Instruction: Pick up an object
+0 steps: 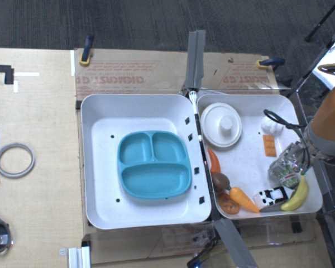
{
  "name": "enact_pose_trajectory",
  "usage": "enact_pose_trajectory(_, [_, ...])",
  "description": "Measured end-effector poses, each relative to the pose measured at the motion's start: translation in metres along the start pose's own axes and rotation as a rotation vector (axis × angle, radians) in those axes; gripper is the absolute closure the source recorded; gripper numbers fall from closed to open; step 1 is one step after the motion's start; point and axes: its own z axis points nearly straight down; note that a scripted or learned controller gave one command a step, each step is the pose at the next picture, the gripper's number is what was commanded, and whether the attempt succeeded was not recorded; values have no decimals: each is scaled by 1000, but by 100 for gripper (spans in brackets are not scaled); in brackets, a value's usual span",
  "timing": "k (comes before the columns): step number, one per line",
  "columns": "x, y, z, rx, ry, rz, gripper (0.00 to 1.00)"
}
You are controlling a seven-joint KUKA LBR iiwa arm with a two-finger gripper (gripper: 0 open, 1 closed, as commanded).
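Arm hangs at the right edge over the right bin, tool state unclear, and crowded banana and carrot could spoil any grab.

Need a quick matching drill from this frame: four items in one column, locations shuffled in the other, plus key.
Items:
1. blue divided plate
2. white lid
3. banana
4. roll of tape

Places:
A. right bin, far left corner
B. bench, left of the bins
C. left bin, centre
D. right bin, near right corner

Pairs: 1-C, 2-A, 3-D, 4-B
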Motion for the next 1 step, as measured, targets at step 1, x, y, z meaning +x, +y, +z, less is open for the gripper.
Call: enact_pose_trajectory(1, [-1, 1, -10, -2, -3, -2, 100])
